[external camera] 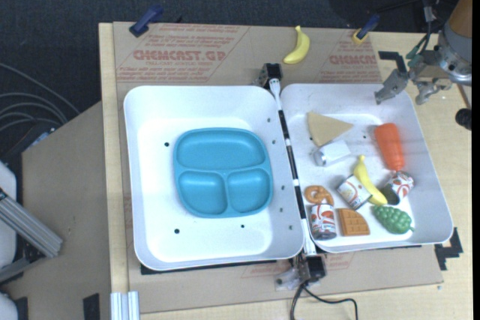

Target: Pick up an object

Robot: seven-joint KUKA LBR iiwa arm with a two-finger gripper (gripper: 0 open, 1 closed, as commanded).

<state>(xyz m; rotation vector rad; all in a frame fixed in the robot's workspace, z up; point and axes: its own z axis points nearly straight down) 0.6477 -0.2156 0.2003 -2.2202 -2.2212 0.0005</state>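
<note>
**Gripper poised above the right bin's far edge**

The gripper hangs spread and empty over the right bin, arm entering from the right. The board reads "CHEMCAST GP". The carrot lies below it in that bin, long axis running near-to-far

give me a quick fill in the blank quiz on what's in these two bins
1. The left bin holds a divided plate whose colour is ____.
2. The carrot lies in the ____ bin.
3. One banana lies in a bin; the other banana lies on the ____ above the bins.
4. The tool hovers near the right bin's ____ corner in the camera view.

Missing words: blue; right; cardboard; top right
</note>
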